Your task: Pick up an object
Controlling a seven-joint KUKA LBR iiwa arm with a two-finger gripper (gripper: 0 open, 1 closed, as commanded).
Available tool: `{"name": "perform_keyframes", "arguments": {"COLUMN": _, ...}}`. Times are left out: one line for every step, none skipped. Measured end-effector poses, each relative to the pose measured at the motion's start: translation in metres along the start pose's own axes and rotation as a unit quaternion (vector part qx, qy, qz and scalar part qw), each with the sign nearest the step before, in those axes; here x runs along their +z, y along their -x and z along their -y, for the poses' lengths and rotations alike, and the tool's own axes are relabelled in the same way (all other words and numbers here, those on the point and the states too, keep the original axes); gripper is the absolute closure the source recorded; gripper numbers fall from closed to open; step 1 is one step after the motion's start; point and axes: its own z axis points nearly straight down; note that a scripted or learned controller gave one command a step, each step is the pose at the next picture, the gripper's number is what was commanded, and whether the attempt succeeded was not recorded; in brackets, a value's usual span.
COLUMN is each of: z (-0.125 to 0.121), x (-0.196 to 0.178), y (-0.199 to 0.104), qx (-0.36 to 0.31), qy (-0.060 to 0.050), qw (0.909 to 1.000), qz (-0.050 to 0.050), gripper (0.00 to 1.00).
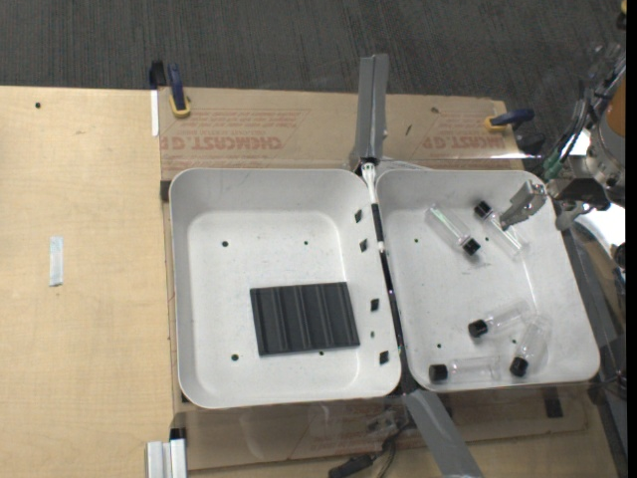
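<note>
A black ribbed rectangular block [304,318] lies flat in the left bin [199,267], toward its front. The right bin [418,297] holds several clear vials with black caps. Two of them [453,231] [498,227] lie near its back, and three more [496,323] [468,369] [529,350] are grouped at its front right. My gripper [522,205] hangs over the right bin's back right corner, just right of the rear vial with the cap at the back. Nothing shows in its grasp.
The arm's wrist and cables [587,162] reach in over the right bin's right rim. A grey divider bar [372,108] rises behind the seam between the bins. Clamps [175,96] [508,119] hold the cardboard backing. A small grey strip [56,262] lies on the wooden bench at left.
</note>
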Motion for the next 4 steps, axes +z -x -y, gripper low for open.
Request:
{"name": "perform_keyframes", "arguments": {"z": -0.041, "x": 0.101, "y": 0.008, "qx": -0.021, "qy": 0.000, "qw": 0.9998, "qz": 0.000, "gripper": 0.00}}
{"name": "perform_keyframes", "arguments": {"z": -0.072, "x": 0.189, "y": 0.055, "qx": 0.004, "qy": 0.002, "qw": 1.0000, "qz": 0.000, "gripper": 0.00}}
{"name": "perform_keyframes", "arguments": {"z": -0.041, "x": 0.189, "y": -0.010, "qx": -0.031, "qy": 0.001, "qw": 0.9995, "qz": 0.000, "gripper": 0.00}}
{"name": "perform_keyframes", "arguments": {"z": -0.096, "x": 0.189, "y": 0.007, "qx": -0.047, "qy": 0.002, "qw": 0.9989, "qz": 0.000, "gripper": 0.00}}
